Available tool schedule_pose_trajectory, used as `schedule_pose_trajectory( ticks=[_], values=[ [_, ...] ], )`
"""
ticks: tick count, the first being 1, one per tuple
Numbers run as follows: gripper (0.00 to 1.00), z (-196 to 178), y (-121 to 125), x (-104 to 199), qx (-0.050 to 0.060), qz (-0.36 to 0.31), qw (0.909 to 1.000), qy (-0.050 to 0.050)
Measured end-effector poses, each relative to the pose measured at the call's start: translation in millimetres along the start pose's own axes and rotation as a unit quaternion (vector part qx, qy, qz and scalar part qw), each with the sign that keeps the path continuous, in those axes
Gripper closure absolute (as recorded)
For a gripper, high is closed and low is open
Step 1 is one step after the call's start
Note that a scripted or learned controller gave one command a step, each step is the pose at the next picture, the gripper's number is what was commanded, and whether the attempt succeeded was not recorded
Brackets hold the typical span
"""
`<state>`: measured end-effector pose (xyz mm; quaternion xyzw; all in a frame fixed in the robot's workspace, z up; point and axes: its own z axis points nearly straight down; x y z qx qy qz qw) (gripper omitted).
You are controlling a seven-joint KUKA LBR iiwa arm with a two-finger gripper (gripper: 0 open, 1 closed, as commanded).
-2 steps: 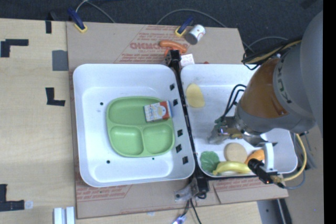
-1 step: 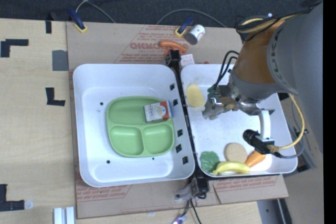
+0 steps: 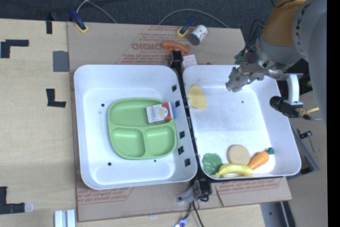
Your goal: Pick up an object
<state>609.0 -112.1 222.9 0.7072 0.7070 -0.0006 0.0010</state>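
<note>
The pincer (image 3: 236, 82) hangs over the far end of the right bin (image 3: 276, 130), and from where I stand I cannot tell how it is set or whether it has hold of anything; nothing shows beneath it but bare white floor. The nearest thing to it is a pale yellow piece (image 3: 197, 97), round-ish and a little taller than wide, lying to the pincer's left and slightly nearer the front, close against the wall that divides the two bins. I would judge that the likeliest thing to go for, since a short move sideways and down would bring the pincer over it, though its place beside the wall may leave little room on that side. The rest of that bin's load sits well away from the pincer, at the front edge: a green leafy lump (image 3: 212, 162), a banana (image 3: 235, 170) lying lengthwise along the front wall, a tan round biscuit (image 3: 238, 154) just behind it, and a carrot (image 3: 258, 159) slanting up toward the right. Farther left, the other bin (image 3: 90, 114) holds a green divided plate (image 3: 141, 130) with a small carton (image 3: 158, 113) resting on its upper right part.
</note>
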Motion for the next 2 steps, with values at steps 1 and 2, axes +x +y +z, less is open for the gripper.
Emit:
schedule_pose_trajectory(
  ticks=[1, 2],
  values=[
    [1.00, 39, 8, 54, 0.002, -0.001, 1.0000, 0.001],
    [1.00, 39, 12, 107, 0.001, -0.001, 1.0000, 0.001]
  ],
)
